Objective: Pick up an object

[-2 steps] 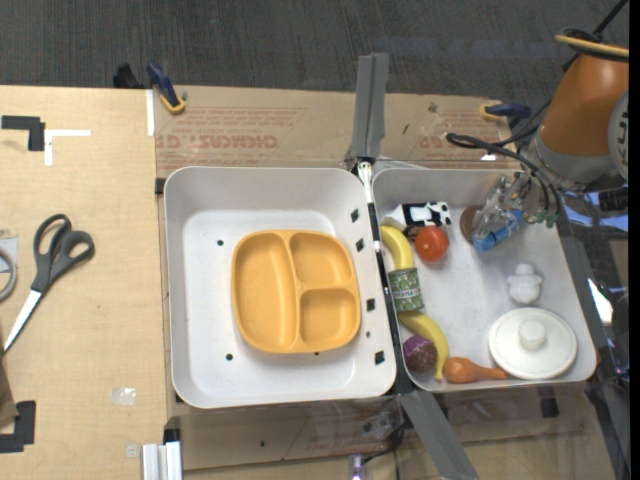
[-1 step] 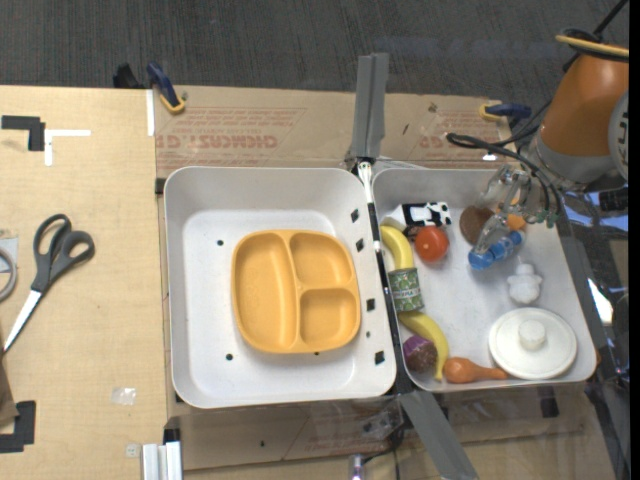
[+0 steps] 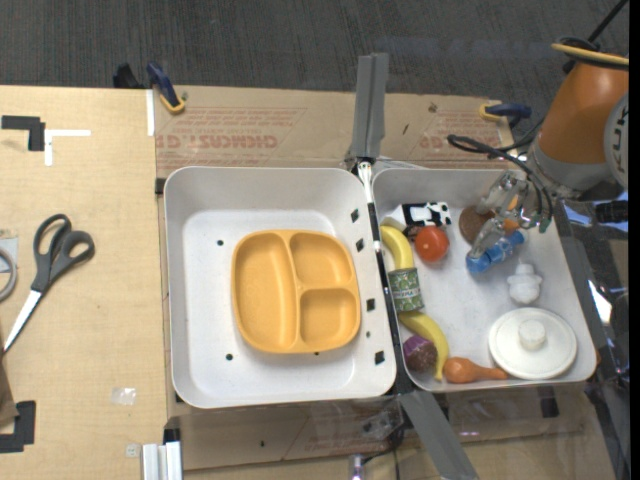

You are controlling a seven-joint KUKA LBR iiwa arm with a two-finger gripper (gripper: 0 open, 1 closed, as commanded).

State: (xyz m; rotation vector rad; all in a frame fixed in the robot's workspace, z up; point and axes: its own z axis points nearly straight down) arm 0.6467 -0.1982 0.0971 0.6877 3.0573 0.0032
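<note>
Cardboard sheeting covers the table, which carries two white bins. Above the right bin, the end effector hangs low at the far right; whether its fingers are parted cannot be told, and nothing is visibly held.

Nearest candidate: the blue bottle, directly beneath and just nearer the camera than the end effector, lying tilted. Left of the end effector sit a red tomato and a banana; a white lidded dish sits below it.

Procedure: centre over the bottle's body, align the fingers across its narrow axis, descend fully, close, then lift straight. Risk: a round bottle probably rolls if gripped off-centre.
</note>
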